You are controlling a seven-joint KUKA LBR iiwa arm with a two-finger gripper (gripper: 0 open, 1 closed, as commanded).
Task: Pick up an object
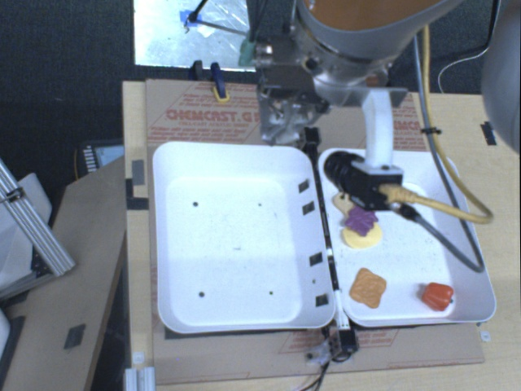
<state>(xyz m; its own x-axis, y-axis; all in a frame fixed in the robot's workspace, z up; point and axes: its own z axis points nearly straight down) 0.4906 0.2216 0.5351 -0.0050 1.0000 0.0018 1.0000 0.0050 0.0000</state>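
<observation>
The right bin (pixel 464 251) holds several small objects. A purple piece (pixel 361 218) lies partly on a pale yellow disc (pixel 361 237) near the bin's left side. An orange-brown waffle-like piece (pixel 368 287) sits toward the front, and a red piece (pixel 437 296) rests at the front right corner. My gripper (pixel 285 125) hangs above the back edge between the two bins, well apart from all of these objects. Nothing is visibly held in it.
The left bin (pixel 236 235) is white with a few dark dots on its floor. A divider with black clips (pixel 317 259) separates the bins. Cardboard (pixel 203 112) lies under both bins. A blue and yellow clamp (pixel 216 80) sits at the back.
</observation>
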